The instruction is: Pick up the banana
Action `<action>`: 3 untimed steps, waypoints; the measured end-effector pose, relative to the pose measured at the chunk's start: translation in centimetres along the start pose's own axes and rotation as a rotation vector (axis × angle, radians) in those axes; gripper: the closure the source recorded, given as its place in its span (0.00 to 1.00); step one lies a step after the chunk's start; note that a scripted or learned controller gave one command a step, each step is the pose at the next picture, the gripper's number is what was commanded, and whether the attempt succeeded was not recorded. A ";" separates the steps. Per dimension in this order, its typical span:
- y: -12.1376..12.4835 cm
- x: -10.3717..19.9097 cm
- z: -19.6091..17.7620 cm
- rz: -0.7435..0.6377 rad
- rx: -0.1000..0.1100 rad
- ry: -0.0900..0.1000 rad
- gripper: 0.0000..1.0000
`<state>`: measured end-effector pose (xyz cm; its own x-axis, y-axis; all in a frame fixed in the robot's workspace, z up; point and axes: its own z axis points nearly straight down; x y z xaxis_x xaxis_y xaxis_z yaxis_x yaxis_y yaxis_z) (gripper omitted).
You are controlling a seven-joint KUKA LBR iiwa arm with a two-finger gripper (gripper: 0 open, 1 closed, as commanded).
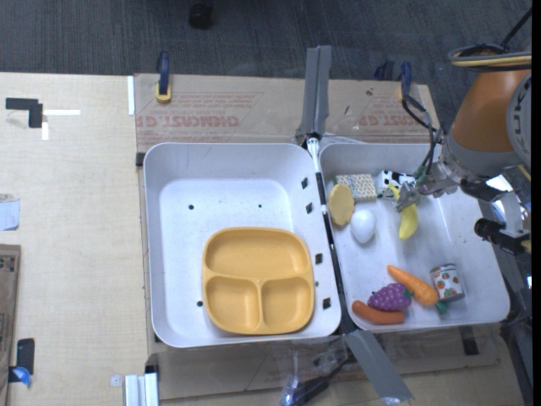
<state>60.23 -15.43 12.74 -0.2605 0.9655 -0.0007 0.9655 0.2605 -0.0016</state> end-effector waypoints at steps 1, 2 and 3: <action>-3.6 -1.5 -0.6 0.017 -0.003 -0.001 1.00; -2.8 -4.0 -10.8 0.028 -0.002 -0.001 1.00; -2.1 -3.5 -8.2 0.331 0.002 0.001 1.00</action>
